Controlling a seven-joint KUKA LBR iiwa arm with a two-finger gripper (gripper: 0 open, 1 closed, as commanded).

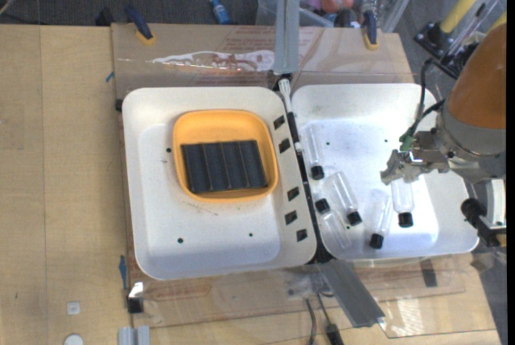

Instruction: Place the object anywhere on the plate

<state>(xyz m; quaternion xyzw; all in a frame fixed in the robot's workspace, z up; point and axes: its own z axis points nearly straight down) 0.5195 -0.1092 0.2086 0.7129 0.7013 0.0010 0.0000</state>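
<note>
Hand [405, 164] poised just above a clear bottle [401, 203]; jaw state impossible to tell. Best gripped mid-body, then carried to the orange plate [187, 129].

Plate [183, 129]: we found glossy orange plastic, bearing a matt, ribbed dark insert [224, 166]. Bins [153, 247]: smooth white plastic, scuffed at right. Bottles [342, 195]: clear plastic, black caps. Bench [56, 174]: pale matt wood.
</note>
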